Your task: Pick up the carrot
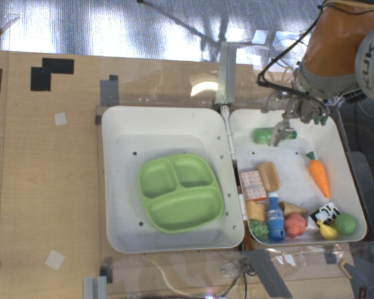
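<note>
Orange carrot lies right of centre, while the gripper, its jaws' state impossible to tell, hangs by a green item it might grab instead.

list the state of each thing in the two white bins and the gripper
orange carrot with green top: lying loose in the right bin, not gripped
grey two-finger gripper: low over the right bin's far end, beside a green item, away from the carrot
green three-compartment plastic plate: flat in the left bin, nothing on it
blue bottle: lying among the toys at the right bin's near edge
left white bin: holds the plate
</note>
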Action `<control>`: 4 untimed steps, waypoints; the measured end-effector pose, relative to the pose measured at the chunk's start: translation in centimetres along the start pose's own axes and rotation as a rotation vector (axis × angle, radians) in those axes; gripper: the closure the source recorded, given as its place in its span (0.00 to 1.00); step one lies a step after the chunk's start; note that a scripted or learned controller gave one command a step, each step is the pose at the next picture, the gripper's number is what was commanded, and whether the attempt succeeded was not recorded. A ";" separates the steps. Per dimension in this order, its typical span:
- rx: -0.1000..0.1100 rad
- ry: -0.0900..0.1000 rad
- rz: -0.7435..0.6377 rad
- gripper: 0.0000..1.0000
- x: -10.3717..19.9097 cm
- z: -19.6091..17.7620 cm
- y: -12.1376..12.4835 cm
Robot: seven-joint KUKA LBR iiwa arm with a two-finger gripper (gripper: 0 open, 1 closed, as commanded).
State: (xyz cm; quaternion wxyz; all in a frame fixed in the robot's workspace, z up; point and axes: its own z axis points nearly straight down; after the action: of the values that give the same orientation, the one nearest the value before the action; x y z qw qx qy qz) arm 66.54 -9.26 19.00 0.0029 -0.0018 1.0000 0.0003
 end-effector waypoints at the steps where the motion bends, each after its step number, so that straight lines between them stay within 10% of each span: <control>1: 0.003 0.004 -0.096 0.00 4.2 5.3 -10.7; 2: 0.002 -0.006 -0.239 0.00 6.0 10.2 -11.2; 3: 0.005 -0.014 -0.243 1.00 5.6 8.9 -11.1; 4: 0.004 -0.013 -0.244 0.00 5.6 9.0 -11.1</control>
State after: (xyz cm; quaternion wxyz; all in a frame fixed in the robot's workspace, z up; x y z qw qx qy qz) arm 61.00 -20.37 9.99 0.0094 -0.1234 0.9923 -0.0023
